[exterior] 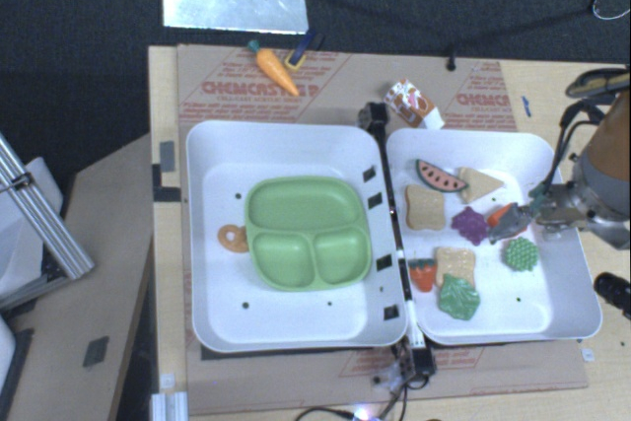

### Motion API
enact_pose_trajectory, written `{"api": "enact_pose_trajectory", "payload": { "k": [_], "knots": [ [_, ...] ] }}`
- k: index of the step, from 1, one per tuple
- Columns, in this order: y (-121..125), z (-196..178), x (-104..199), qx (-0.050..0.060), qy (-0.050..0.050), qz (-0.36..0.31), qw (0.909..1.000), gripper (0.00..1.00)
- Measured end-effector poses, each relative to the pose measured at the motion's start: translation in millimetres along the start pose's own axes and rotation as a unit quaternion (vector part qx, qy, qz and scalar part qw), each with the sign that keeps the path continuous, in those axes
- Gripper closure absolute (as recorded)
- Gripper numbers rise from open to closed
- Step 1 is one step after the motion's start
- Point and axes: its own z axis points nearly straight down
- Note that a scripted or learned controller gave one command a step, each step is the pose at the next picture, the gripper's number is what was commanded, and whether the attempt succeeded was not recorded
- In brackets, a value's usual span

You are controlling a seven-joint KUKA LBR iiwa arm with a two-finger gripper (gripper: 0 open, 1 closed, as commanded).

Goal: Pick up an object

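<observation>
Reaching in from the right edge of the bench, the grey arm point(603, 175) lies low over the right bin point(567, 306), its wrist angled leftward and slightly down toward the middle of that bin. The gripper point(511, 221) sits just beside a purple toy point(470, 224) and above a green bumpy piece point(521, 254); an orange-red bit point(501, 211) shows right at its tip, but whether that bit is gripped cannot be told.

Toy foods crowd the right bin's left half: a watermelon slice point(440, 176) near the far edge, its long axis running from far-left to near-right; a tan wedge point(480, 182) just beside it; a bread slice point(425, 207) lying flat; a cracker point(455, 262); a leafy green piece point(458, 298) near the front edge; and a small red piece point(423, 275) against the left wall.

The left bin point(212, 212) carries a green divided plate point(308, 232) at its middle, with a small pretzel point(233, 238) touching the plate's left edge.
</observation>
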Motion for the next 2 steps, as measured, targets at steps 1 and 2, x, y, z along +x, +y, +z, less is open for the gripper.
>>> {"api": "enact_pose_trajectory", "payload": {
  "k": [1, 2],
  "knots": [
    [-3.3, 42.4, -2.4, 0.001, 0.001, 0.001, 1.0000, 0.00],
    [4.1, 89.0, -6.5, 0.002, 0.001, 0.001, 1.0000, 0.00]
  ]
}}
